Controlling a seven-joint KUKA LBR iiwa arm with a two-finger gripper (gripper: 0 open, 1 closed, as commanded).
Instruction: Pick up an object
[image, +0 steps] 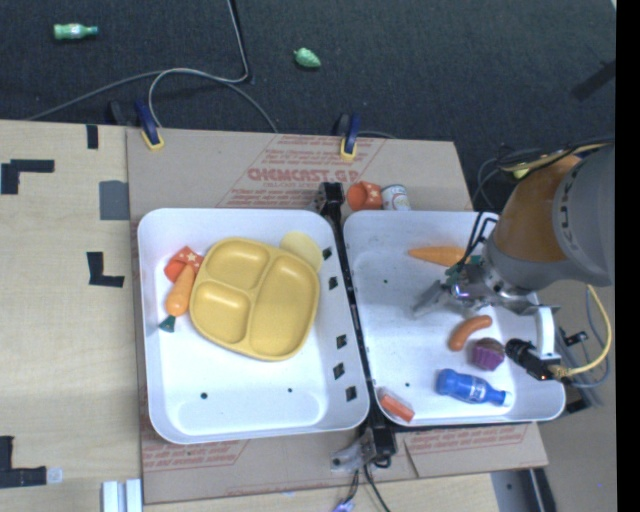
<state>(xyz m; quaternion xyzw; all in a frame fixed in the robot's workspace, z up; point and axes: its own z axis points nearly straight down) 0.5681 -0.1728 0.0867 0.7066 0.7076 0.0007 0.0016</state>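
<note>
One sausage (470, 331) lies just below the tool (447, 293).

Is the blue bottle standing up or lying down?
Lying down. The blue bottle rests on its side on the floor of the right bin, its pale cap end pointing toward the bin's right edge.

The yellow plate (254, 297) covers part of a pale yellow object (303, 246) and part of the carrot (179, 291). The arm (548, 225) hides the orange piece's (436, 255) right end and runs past the right edge.
</note>
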